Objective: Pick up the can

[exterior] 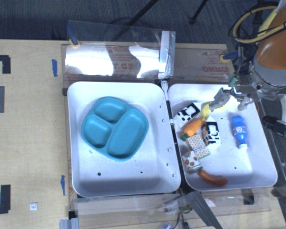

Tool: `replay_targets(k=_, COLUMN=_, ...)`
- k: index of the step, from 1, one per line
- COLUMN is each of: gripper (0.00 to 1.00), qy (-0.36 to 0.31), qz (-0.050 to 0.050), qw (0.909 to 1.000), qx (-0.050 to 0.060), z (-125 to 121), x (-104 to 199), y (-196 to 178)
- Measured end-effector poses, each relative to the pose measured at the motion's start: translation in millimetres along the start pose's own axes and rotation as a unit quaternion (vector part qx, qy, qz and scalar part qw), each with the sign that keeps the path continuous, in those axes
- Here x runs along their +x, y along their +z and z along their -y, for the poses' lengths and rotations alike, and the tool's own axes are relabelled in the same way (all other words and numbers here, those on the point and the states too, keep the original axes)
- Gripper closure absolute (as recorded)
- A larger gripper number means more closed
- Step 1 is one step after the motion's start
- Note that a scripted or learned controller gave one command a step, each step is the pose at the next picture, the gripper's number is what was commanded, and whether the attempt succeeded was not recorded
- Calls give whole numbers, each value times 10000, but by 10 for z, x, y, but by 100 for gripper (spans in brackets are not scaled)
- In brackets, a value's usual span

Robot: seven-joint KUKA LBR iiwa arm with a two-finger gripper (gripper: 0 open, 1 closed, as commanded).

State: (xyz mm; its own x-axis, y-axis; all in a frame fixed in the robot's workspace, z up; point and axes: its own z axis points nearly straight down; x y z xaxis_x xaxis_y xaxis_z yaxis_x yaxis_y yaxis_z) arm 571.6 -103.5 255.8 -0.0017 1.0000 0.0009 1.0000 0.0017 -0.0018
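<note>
Metal, small and stiff, the can (192, 161) lies tipped near the right bin (257, 171)'s left wall, just beside a sausage (212, 178); probably light, smooth and prone to roll, so squeeze across its body. Hovering over the bin's far edge, the claw (221, 99) grips nothing, though whether it's open I can't tell

Red print on cardboard (214, 63), seemingly illegible.

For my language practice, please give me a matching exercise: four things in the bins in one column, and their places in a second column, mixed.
Things:
1. blue plate
2. blue bottle
3. sausage
4. can

Places:
a. near edge of the right bin
b. alone in the left bin
c. far right side of the right bin
d. just above the sausage, beside the divider

Pairs: 1-b, 2-c, 3-a, 4-d
</note>
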Motion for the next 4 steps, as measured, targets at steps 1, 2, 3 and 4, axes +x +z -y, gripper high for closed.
replay_targets(k=1, gripper=0, qy=212, qz=10, qw=9998, qx=-14, z=679, x=-217, y=-1224)
replay_targets(k=2, gripper=0, qy=874, qz=9, qw=9962, qx=-22, z=914, x=146, y=-1792)
replay_targets(k=3, gripper=0, qy=1992, qz=9, qw=9799, qx=-22, z=914, x=260, y=-1790)
replay_targets(k=4, gripper=0, qy=2734, qz=8, qw=9619, qx=-18, z=917, x=153, y=-1785)
